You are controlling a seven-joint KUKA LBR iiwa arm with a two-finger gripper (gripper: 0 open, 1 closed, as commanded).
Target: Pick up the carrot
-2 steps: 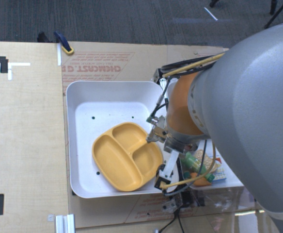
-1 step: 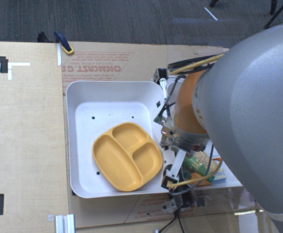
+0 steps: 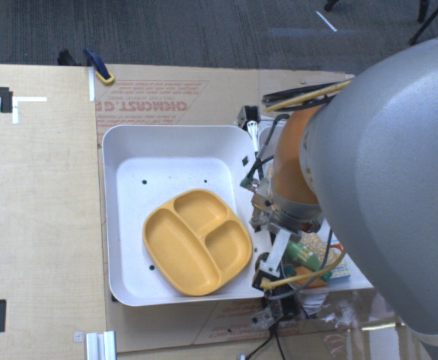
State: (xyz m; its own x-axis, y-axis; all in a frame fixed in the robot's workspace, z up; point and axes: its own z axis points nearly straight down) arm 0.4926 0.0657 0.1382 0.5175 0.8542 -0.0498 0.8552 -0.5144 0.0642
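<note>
My gripper [image 3: 292,232] is lowered into the right bin [image 3: 354,282], which the grey arm and its orange band mostly cover. Just right of and below the gripper lies a small heap of toy food. In it, an orange piece that looks like the carrot [image 3: 319,277] peeks out beneath a green item [image 3: 306,255]. The gripper sits close to the heap's left side; whether it touches anything there is hidden.
The left bin [image 3: 121,201] holds a yellow three-part plate [image 3: 196,240] at its front right. A pale speckled item [image 3: 313,241] and a blue-edged flat thing [image 3: 340,275] lie in the heap. The bins' shared wall [image 3: 250,201] runs just left of the gripper.
</note>
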